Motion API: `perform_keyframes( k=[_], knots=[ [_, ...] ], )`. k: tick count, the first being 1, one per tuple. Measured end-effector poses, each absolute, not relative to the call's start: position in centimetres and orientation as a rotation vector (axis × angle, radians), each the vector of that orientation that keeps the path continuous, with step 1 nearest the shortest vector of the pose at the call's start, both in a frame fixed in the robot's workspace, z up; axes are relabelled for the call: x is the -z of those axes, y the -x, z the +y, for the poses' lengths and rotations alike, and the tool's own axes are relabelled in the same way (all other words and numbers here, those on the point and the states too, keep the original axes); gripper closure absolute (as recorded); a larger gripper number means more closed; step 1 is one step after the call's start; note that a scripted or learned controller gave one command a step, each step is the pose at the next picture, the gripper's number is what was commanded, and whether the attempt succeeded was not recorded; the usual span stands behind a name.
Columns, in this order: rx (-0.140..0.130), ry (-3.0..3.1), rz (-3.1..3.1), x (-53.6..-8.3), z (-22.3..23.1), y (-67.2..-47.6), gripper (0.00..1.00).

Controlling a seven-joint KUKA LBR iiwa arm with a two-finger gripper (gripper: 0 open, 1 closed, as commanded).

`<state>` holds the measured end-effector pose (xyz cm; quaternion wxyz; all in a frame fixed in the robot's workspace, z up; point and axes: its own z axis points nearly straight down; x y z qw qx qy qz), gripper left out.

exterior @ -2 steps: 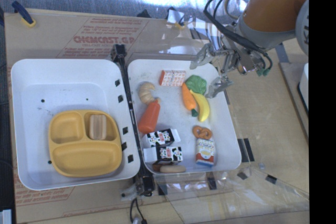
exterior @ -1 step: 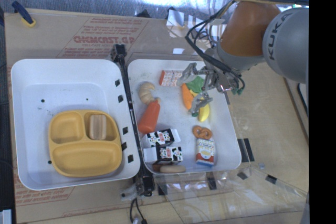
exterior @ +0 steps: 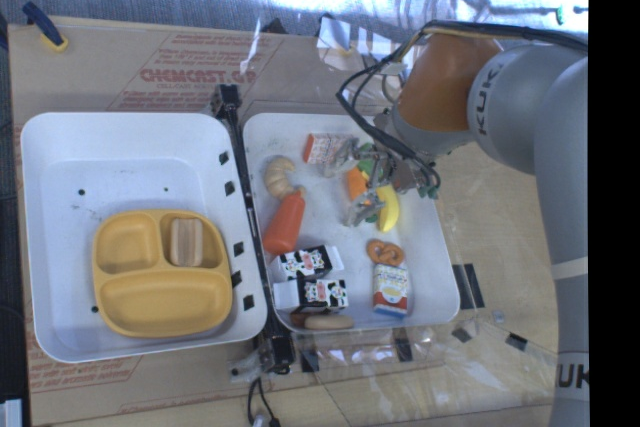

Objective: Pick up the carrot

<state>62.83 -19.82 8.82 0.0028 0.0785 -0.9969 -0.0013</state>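
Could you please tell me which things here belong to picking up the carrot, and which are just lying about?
Job:
small orange carrot
two-finger gripper

Lying about:
red ketchup bottle
yellow banana
brown pretzel
yellow divided plate

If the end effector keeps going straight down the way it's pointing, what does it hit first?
Probably the carrot or the banana beside it; the end effector hangs over both, and depth is unclear from above.
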Motion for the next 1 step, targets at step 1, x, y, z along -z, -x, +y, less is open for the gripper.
perform_keyframes(
  k=[1],
  knots=[
    [-0.002, -0.259, -3.137, -10.40, -19.65, -63.30, 1.00]
  ],
)
